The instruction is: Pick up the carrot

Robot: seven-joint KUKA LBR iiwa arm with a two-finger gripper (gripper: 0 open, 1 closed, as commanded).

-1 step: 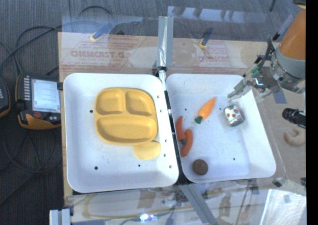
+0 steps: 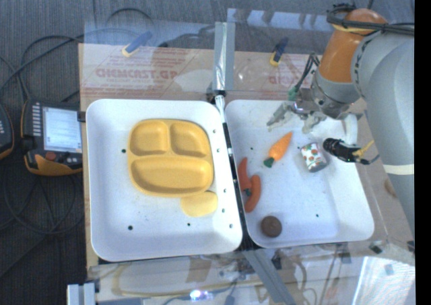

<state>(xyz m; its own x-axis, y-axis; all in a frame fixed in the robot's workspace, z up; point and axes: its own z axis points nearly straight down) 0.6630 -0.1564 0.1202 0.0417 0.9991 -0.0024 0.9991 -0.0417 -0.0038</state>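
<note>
You have the arm (image 2: 367, 61) reaching over the right bin (image 2: 350, 226), which stands on the bench beside the left bin (image 2: 101, 229) with its yellow divided tray (image 2: 170, 155). In the right bin, the pincer (image 2: 294, 116) hangs just above the carrot (image 2: 279, 147), fingers spread wide and nothing between them. The carrot lies tilted near the bin's middle, orange body up-right, green stub down-left. It looks like a light, stiff, smooth toy, so it may slip; you'd best close across the thick middle of the body. Near it lie red sausages (image 2: 249, 189), a small patterned can (image 2: 312, 157) and a brown round piece (image 2: 271, 225).
</note>
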